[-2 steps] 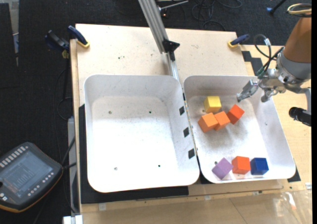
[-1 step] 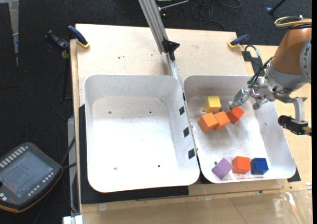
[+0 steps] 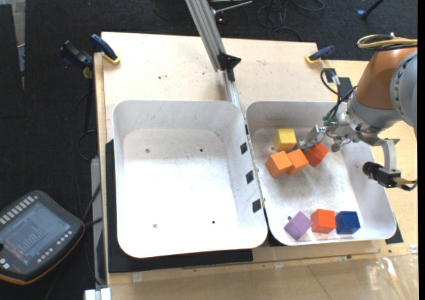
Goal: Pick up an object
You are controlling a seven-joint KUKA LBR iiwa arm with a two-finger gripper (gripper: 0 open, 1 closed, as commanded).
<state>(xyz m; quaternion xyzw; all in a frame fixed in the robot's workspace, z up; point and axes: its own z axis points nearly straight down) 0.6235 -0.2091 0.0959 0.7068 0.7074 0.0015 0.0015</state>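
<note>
We cannot tell the gripper's [image 3: 313,138] state; it may nudge the red-orange block [image 3: 317,154] aside (3 blocks crowd together).

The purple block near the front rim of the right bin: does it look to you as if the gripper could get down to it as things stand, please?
Probably yes. The purple block lies uncovered from above, and the gripper is in the same bin, up by the cluster of orange blocks. An orange block sits tight against its right side, so the fingers may find little room there.
</note>
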